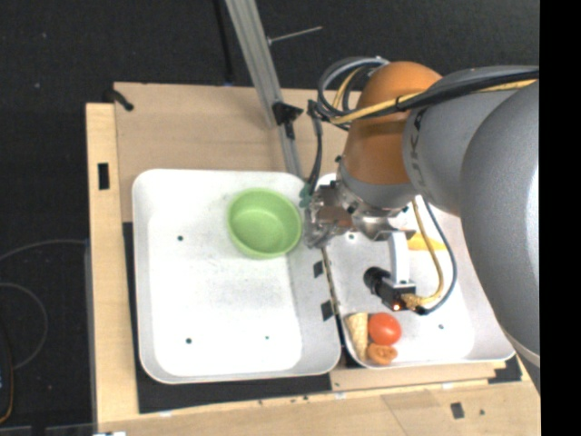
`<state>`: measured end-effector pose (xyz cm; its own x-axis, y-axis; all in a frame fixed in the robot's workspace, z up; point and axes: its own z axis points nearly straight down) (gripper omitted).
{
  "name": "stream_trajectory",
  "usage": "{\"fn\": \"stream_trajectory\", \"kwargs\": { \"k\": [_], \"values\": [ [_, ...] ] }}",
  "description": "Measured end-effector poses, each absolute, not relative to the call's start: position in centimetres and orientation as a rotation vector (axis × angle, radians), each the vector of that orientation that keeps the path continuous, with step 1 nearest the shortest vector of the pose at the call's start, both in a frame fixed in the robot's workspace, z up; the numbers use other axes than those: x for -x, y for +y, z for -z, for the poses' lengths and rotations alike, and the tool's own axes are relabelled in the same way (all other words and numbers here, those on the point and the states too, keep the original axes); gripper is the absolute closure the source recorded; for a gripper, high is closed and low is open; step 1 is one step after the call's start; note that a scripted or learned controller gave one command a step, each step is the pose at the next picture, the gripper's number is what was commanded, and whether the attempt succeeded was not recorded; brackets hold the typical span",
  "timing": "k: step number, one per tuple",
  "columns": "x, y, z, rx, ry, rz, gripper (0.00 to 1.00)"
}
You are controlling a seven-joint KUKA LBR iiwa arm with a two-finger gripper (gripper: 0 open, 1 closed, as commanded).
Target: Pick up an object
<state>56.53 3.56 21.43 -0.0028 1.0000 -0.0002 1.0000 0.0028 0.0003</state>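
My gripper [316, 218] sits at the divide between the two white bins, just beside the right rim of the green bowl [263, 223]; from this overhead angle I cannot tell whether it is released or clenched, and nothing is visibly grasped. The bowl is round, light green, smooth and shallow, standing upright with its opening facing up, in the upper right part of the left bin [182, 316]. My arm [472, 143] reaches in from the right, with its orange band [390, 125] above the wrist. In the near left corner of the right bin [454, 339] lie a red tomato [385, 329], a pale tan piece [358, 331] touching it, and a small orange item [381, 353] just below.
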Motion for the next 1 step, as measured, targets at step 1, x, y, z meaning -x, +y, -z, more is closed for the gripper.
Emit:
{"fn": "stream_trajectory", "kwargs": {
  "k": [1],
  "values": [
    [-57.66,8.65,-23.45,-2.218,2.225,0.001,1.0]
  ]
}}
